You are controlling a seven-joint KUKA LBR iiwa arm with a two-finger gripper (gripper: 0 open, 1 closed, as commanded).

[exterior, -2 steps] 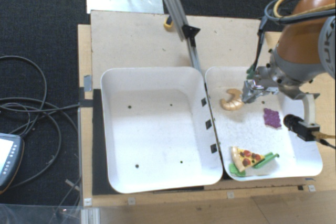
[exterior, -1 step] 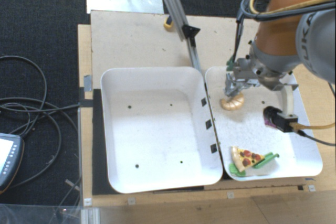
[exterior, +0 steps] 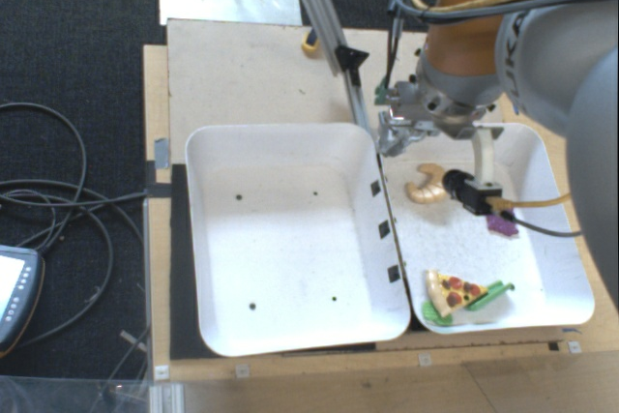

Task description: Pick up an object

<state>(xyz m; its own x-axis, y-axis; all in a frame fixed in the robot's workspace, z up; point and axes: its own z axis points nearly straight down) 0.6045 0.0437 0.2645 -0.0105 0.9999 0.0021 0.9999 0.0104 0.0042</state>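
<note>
Pincer (exterior: pixel 391 140) hangs over the far corner of the right bin (exterior: pixel 571 300), close to the wall it shares with the left bin (exterior: pixel 208 160); whether it is spread or pressed together cannot be told. Just beside it, on the near side and slightly to the view's right, a tan croissant-shaped piece (exterior: pixel 424 187) lies on the bin floor. Farther to the view's right sits a small purple piece (exterior: pixel 501 226). Well apart from the pincer, at the near rim, a pizza slice (exterior: pixel 451 289) touches a green piece (exterior: pixel 488 293). Both bins rest on the desk (exterior: pixel 242 73).
</note>
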